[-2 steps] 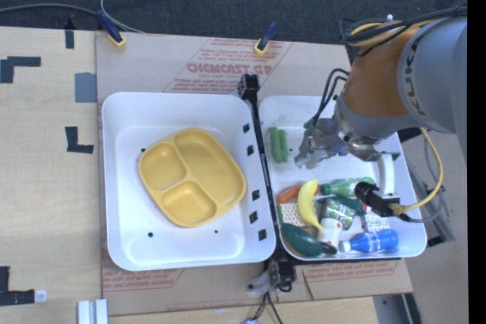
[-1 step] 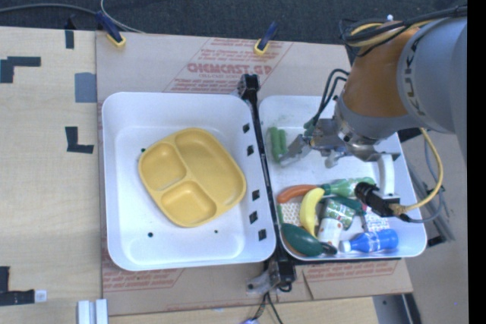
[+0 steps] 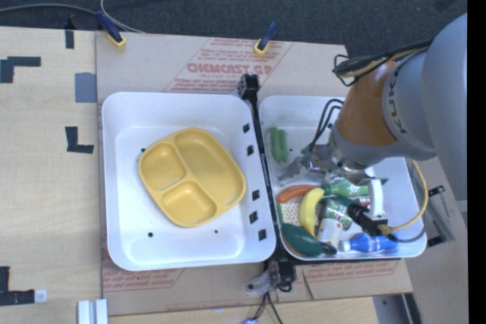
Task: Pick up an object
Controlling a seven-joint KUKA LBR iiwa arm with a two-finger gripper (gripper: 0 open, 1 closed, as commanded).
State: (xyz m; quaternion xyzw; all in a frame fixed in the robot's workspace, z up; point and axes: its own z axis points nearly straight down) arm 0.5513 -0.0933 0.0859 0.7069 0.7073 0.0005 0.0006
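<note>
A heap of small toys crowds the right bin [image 3: 300, 108], from its middle toward 6 o'clock. A yellow banana [image 3: 310, 209] curves upright at the heap's centre. At its 10 o'clock an orange-red sausage shape [image 3: 292, 193] lies slantwise, touching it. At the banana's 6 o'clock a dark green pepper-like piece [image 3: 303, 240] rests against the bin's near wall. A blue piece [image 3: 370, 244] lies at 4 o'clock. Apart from the heap, a green pod [image 3: 279, 144] lies lengthwise at 11 o'clock.

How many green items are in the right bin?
3: a green pod at upper left, a dark green vegetable at the front, a green packet under the arm. More may be hidden.
</note>
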